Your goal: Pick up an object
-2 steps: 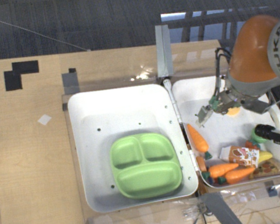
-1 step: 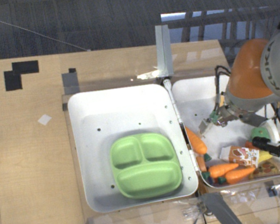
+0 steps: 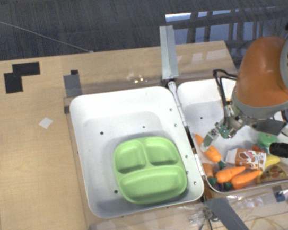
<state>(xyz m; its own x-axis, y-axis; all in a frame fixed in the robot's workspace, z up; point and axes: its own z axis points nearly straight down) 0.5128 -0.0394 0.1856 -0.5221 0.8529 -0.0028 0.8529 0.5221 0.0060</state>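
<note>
**Q:** What is on the tabletop (image 3: 29,172)?

**A:** A light wooden tabletop carries two shallow white bins side by side. The left bin (image 3: 88,120) is the larger in view. A green divided plate (image 3: 149,170) with three compartments lies flat in its lower half, toward the near wall. The right bin (image 3: 198,101) holds a cluster of small toy foods gathered in its near part.

**Q:** Which objects are in that cluster?

**A:** Two orange carrots (image 3: 238,176) lie touching each other near the bin's front wall. Another orange piece (image 3: 212,154) sits just above them, beside the divider between the bins. A small printed carton (image 3: 251,158) in red and white rests to the right of the carrots, with a yellow item (image 3: 271,161) against it and a green piece (image 3: 268,139) beyond. Other pieces at the front edge are too small to name.

**Q:** Where is the arm?

**A:** The grey arm with its orange band (image 3: 261,75) reaches in from the right, over the right bin. Its gripper (image 3: 219,131) points down and left, hanging just above the orange piece and the carrots.

**Q:** Is it holding anything?

**A:** Nothing can be seen between the fingers. Whether they are open or closed I cannot tell; they are small and blurred against the bin floor.
</note>
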